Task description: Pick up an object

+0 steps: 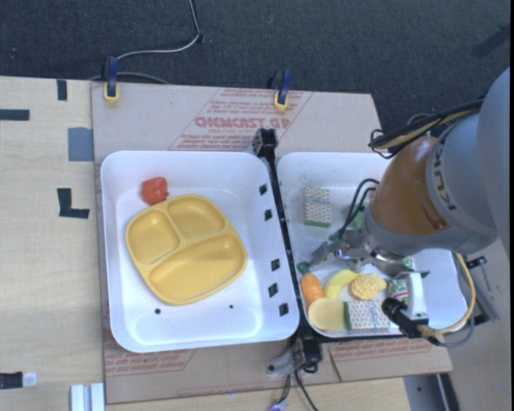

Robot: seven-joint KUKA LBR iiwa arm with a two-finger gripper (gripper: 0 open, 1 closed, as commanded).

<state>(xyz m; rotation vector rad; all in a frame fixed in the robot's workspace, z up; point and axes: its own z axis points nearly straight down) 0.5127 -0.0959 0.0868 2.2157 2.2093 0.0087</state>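
The right bin (325, 174) holds a green-and-white sponge-like block (317, 205), an orange carrot-shaped toy (311, 288), a pale yellow piece (339, 282), a bumpy yellow piece (367, 287), a yellow disc (325, 314) and a checkered packet (368, 316). My gripper (343, 248) hangs low over the middle of this bin, just above the cluster of toys. The arm's orange band and grey wrist cover much of it. No object shows between its tips.
The left bin (120, 229) bears a yellow divided plate (186, 247) and a small red toy (154, 190) near its far left corner. Black clips (265, 139) join the bins along the divider. Cables trail at the bench's front edge.
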